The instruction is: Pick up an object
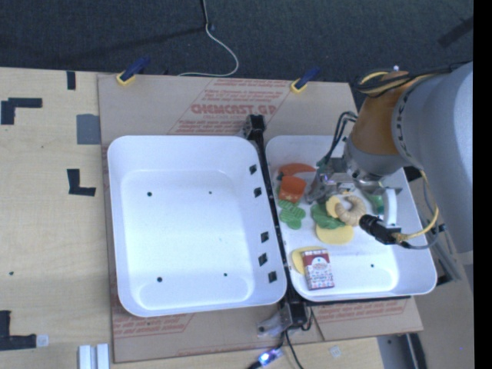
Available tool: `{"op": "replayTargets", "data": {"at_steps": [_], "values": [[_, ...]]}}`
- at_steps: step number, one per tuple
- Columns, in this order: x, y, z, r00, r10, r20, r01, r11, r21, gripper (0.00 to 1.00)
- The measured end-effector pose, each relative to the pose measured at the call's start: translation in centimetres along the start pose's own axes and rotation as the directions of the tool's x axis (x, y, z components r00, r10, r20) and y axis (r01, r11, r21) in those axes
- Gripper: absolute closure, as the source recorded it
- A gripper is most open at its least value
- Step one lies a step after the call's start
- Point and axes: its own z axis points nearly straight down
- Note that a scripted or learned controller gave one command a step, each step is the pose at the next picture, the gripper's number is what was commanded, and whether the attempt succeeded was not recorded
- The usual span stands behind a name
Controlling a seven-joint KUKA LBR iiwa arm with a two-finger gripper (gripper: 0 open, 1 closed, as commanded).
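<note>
The right bin (384, 279) holds a cluster of small objects: an orange and red piece (293, 181), a green toy (291, 214), a green leafy piece (327, 217), a yellow disc (336, 234), a beige ring-shaped item (350, 208) and a red and white card box (318, 270) lying on a yellow piece. My gripper (327, 187) is down in this bin, just above the beige ring and to the right of the orange piece. The wrist hides its fingertips.
The left bin (123, 229) sits beside the right one, with a black clip strip (261, 206) along their shared wall. The arm's grey body (438, 144) covers the right bin's far right side. Cardboard lies under both bins.
</note>
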Motion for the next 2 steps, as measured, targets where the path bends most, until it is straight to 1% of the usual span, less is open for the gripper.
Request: {"op": "replayTargets", "data": {"at_steps": [1,2], "values": [[-1.9,-2.6,-6.2,1.0,0.0,0.0,0.0,1.0,-0.001,1.0],[-2.2,-13.2,0.3,1.0,0.006,-0.002,-0.006,1.0,0.002,1.0]]}}
